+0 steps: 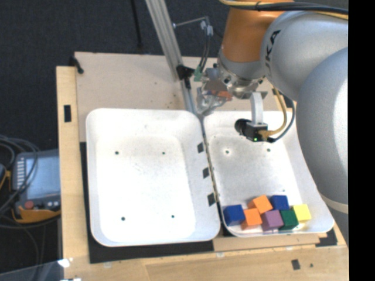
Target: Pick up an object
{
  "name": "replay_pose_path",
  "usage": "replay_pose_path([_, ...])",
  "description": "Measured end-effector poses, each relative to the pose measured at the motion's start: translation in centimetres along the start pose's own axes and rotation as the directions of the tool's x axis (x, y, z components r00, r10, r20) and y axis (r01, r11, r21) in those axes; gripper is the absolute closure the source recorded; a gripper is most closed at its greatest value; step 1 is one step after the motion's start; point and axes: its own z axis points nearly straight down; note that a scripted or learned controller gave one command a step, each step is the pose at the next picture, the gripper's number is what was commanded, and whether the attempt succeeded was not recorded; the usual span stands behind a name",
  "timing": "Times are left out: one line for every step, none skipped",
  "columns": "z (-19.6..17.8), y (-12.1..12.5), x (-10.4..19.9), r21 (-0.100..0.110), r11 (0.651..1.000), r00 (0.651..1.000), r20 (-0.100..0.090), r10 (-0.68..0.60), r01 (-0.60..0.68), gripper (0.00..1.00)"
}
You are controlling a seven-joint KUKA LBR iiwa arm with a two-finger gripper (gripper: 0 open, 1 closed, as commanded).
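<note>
Several small cubes huddle in the near corner of the right bin (252,168): a blue cube (234,214), an orange cube (253,216), a second orange cube (262,204), a purple cube (272,219), a green cube (289,218), a yellow cube (302,213) and another blue cube (279,202). My gripper (212,98) hangs below the orange wrist band at the far end of the bins, over the divide between them, well away from the cubes. Nothing is visible in its grasp.
The left bin (94,122) lies beside the right one. A slanted aluminium post (167,34) rises just left of the gripper. A black unit with cables (253,129) hangs off the wrist over the right bin. A control pendant (35,180) sits off the bench at left.
</note>
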Motion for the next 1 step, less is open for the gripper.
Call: replay_pose_path([0.48, -1.38, 5.48, 0.0, 1.0, 1.0, -0.001, -0.001, 0.001, 1.0])
